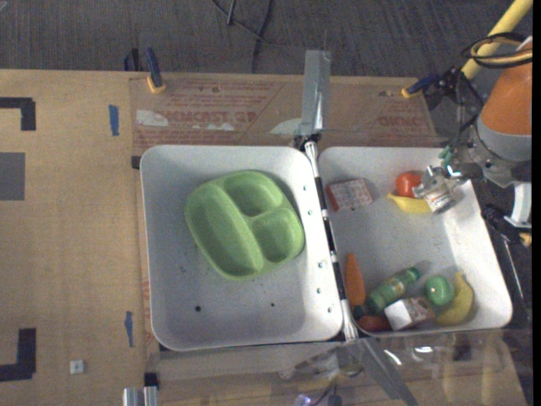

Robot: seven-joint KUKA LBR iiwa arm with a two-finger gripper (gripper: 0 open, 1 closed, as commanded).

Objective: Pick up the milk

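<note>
the tool hangs over the far right part of the right bin, at the end of the grey arm with its orange band. a small white carton with red print, the milk, sits at the tool's tips; whether the tool grips it or is open cannot be told. just left of the milk lie a red tomato and a yellow banana. further left rests a red-and-white packet. along the near edge lie a carrot, a green bottle, a green apple and a second banana. the left bin holds a green divided plate. both bins rest on the bench.
</note>
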